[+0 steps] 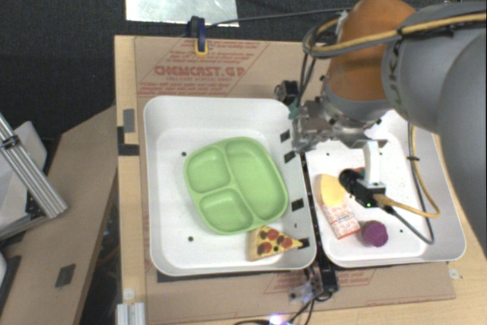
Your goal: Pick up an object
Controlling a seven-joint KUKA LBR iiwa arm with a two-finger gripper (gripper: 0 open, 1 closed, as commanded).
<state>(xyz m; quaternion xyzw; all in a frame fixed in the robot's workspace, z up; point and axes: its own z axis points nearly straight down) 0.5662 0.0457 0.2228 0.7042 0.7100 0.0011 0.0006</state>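
Observation:
My gripper (310, 135) hangs over the back left part of the right bin (445, 236), close to the wall between the two bins. In front of it in that bin lie a yellow cheese wedge (329, 189), a small red and white box (342, 220) and a purple ball-like object (374, 234). A pizza slice (271, 242) lies at the front of the left bin (163, 164), next to a green divided plate (235, 183). The gripper is apart from all of these, and the wrist hides what lies right under it.
The grey arm with its orange band (369, 49) covers the back right of the right bin. A brown cardboard sheet (202, 68) lies under and behind the bins. A metal rail (30, 175) stands at the far left.

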